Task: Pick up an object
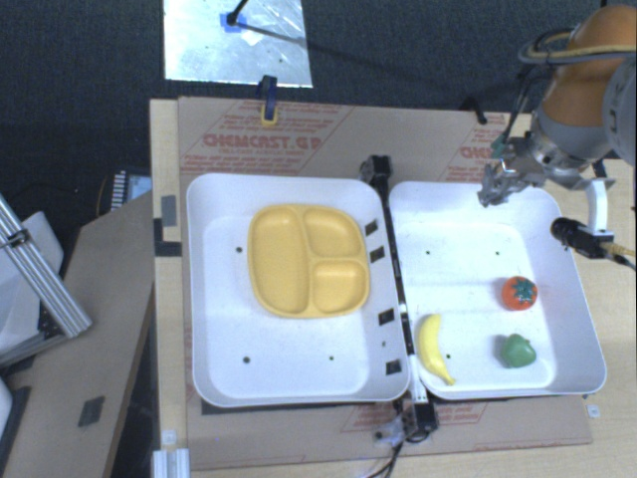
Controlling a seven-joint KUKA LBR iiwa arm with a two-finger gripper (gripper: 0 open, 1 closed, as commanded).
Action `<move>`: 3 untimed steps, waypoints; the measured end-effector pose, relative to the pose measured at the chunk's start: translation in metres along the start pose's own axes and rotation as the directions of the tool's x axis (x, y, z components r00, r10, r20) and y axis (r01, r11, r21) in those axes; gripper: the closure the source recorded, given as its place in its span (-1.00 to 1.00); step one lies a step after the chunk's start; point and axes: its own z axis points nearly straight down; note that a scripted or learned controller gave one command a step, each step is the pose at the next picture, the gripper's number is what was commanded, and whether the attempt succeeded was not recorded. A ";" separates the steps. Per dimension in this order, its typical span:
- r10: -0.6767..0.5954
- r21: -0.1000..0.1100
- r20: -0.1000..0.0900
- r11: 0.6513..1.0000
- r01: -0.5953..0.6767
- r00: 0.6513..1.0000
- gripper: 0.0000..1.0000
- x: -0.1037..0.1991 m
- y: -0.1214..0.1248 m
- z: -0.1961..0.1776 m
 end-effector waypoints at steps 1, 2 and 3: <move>0.000 0.002 0.000 1.000 0.000 1.000 1.00 0.002 -0.008 -0.050; 0.000 0.006 -0.001 1.000 0.000 1.000 1.00 0.049 -0.013 -0.035; -0.003 0.006 -0.003 1.000 0.003 1.000 1.00 0.108 -0.023 -0.038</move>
